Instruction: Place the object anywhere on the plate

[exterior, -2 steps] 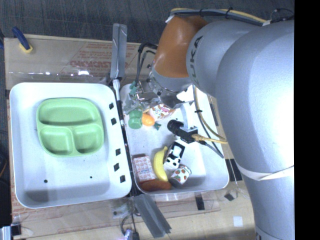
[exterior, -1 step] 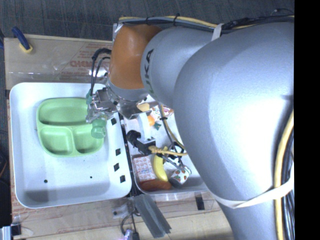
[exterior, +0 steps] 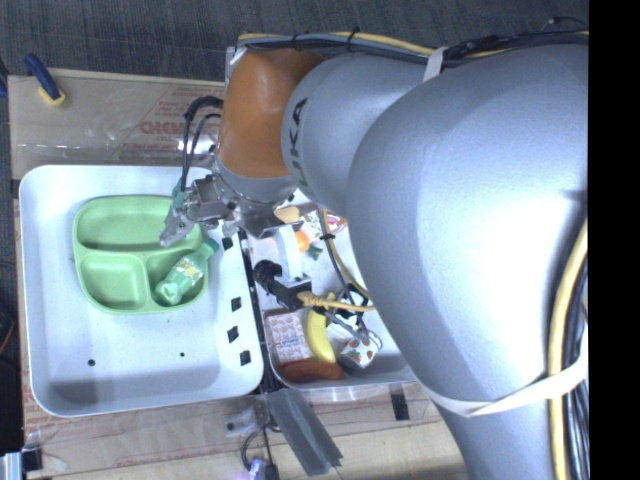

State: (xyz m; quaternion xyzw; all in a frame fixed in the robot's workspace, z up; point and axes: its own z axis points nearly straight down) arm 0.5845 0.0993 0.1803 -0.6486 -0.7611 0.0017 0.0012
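A small pale-green crumpled object (exterior: 180, 280) is seen lying in the lower right compartment of the green divided plate (exterior: 120, 230), tilted, its lower end touching the compartment floor. The plate is set in the upper half of the left white bin (exterior: 60, 368), and its large upper compartment and lower left compartment are seen bare.

The gripper (exterior: 180, 226) is placed over the plate's right edge, just above the object and apart from it. Whether the jaws are open or closed cannot be told; nothing is seen held between them. Black cables are looped beside the wrist, and the orange band (exterior: 255, 118) is seen directly above. Much of the view's right side is taken up by the grey arm (exterior: 450, 218).

In the right bin (exterior: 300, 378), partly hidden under the arm, a banana (exterior: 320, 336) is noted, with a red-and-white printed packet (exterior: 287, 336) just beside it on the left, a brown item (exterior: 310, 371) below, and a patterned white piece (exterior: 362, 348) to the right. Black square marks are seen along the rim between the bins.

A blue clip (exterior: 42, 76) is noted at the upper left corner of the bench (exterior: 110, 108).
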